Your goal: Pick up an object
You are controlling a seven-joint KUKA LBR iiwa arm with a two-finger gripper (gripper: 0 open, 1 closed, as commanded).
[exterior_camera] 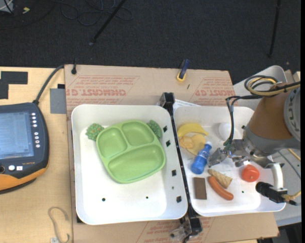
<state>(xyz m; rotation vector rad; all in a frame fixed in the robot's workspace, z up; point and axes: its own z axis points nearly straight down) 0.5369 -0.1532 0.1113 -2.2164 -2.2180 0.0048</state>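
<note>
1. The gripper [224,155] hangs low in the right bin [254,202]; whether it grips anything I cannot tell.
2. A blue bottle [201,159] lies just beside it, with a banana [191,131], a bread wedge [221,178], a sausage [221,188] and a tomato [250,173] crowding round.
3. A green tray [131,151] sits in the left bin [86,196].

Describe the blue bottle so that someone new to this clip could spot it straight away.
Look in the right white bin, near its left wall. The blue bottle lies tilted just below the yellow banana and above the brown block. It is the only blue item among the yellow, red and brown pieces there.
</note>
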